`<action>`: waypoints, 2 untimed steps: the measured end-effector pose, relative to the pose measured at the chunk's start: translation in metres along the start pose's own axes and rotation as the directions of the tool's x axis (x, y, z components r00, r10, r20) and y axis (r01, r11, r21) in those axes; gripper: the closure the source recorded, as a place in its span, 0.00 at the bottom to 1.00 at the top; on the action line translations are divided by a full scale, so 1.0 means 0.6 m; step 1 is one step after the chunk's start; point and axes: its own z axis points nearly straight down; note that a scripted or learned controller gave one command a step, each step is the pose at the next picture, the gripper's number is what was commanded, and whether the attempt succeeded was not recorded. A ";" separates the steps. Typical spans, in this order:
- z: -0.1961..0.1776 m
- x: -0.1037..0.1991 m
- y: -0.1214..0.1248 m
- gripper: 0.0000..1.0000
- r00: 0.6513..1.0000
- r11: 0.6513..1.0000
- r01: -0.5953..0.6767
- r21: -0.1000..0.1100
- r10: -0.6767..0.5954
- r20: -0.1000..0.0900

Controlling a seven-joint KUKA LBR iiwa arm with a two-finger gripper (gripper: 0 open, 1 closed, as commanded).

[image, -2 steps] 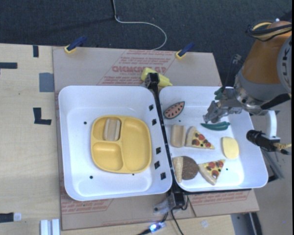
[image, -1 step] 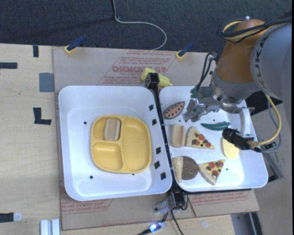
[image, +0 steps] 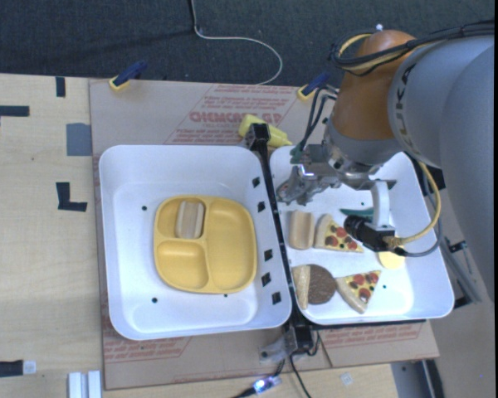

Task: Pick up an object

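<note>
My gripper [image: 296,191] hangs low over the right bin [image: 423,301], near its left wall, just above a pale bread piece [image: 300,230]. Beside the bread lies a pizza slice [image: 339,236]. A second pizza slice [image: 358,289] and a brown cookie [image: 319,283] with a tan wedge [image: 302,286] lie at the bin's front. A small yellow piece [image: 390,259] rests to the right of them. Nothing is visibly held between the fingers.
The left bin [image: 124,172] holds a yellow divided plate [image: 224,255] with a tan block [image: 189,219] in its upper left compartment. The bins' shared wall [image: 271,222] runs right next to the gripper. A yellow clamp [image: 257,128] sits behind the bins.
</note>
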 end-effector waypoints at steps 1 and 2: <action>-0.021 0.096 0.029 1.00 1.000 1.000 0.001 -0.003 -0.001 0.000; -0.023 0.186 0.065 1.00 1.000 1.000 0.000 -0.002 0.000 0.000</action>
